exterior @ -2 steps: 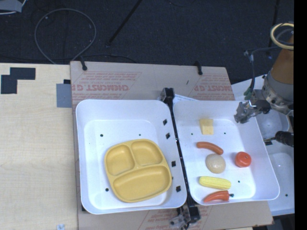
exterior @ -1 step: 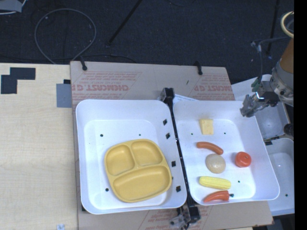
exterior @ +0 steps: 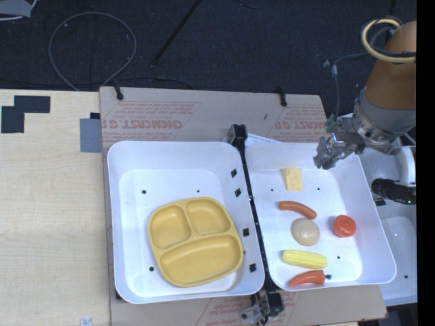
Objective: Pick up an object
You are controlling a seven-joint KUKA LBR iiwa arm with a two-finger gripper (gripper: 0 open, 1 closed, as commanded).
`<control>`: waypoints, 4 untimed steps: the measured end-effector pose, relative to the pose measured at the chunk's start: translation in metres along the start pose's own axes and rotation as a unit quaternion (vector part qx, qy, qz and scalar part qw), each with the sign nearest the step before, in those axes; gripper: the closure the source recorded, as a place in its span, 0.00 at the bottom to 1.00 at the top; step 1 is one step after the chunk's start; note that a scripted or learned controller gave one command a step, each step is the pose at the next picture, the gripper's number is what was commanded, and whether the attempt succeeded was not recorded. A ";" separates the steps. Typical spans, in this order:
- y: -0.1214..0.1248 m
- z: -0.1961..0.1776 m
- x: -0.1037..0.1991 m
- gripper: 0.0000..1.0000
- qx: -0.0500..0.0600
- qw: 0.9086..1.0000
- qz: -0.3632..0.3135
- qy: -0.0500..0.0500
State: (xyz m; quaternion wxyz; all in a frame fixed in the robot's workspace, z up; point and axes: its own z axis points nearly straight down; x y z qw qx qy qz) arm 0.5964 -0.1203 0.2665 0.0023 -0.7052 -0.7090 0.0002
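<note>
Two white bins sit side by side on the bench. The left bin (exterior: 129, 182) holds one yellow divided tray (exterior: 196, 241). The right bin (exterior: 380, 250) holds six food pieces: cheese wedge (exterior: 293, 178), sausage (exterior: 297, 209), pale bun (exterior: 305, 232), tomato (exterior: 344, 225), corn cob (exterior: 304, 258) and red pepper (exterior: 307, 278), loosely spaced. The gripper (exterior: 327, 156) hangs over that bin's far right corner; whether its jaws are wide or narrow, I cannot tell.

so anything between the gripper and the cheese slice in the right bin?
Nothing visible. The gripper is at the right bin's far edge, and the cheese slice lies just to its left in the view, with bare bin floor between them. The sausage and the other food sit nearer the camera, off that line.
</note>
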 end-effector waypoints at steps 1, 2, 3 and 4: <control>0.014 0.008 0.058 1.00 0.000 1.000 0.000 0.000; 0.017 0.005 0.116 1.00 0.000 1.000 0.000 0.000; 0.018 0.008 0.159 1.00 0.000 1.000 0.001 -0.001; 0.021 0.007 0.208 1.00 -0.001 1.000 0.001 -0.001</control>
